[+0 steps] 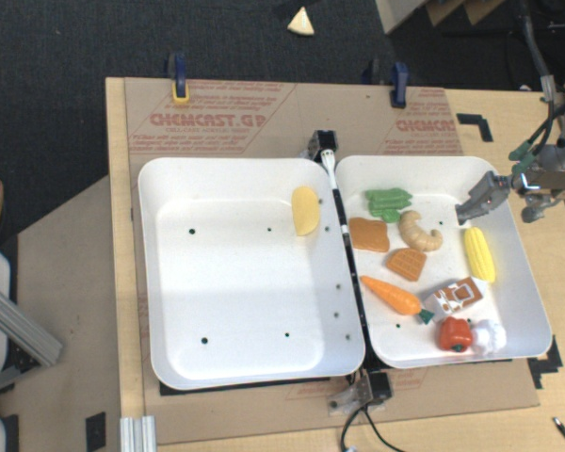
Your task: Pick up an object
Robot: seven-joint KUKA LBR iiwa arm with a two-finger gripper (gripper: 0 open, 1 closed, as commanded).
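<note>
The gripper [473,209] hangs over the far right edge of the right bin [532,295], holding nothing I can see; how wide it is open I cannot tell. The corn [478,253] lies just beside it along the right wall. That wall may block one side, so the corn slips away.
</note>
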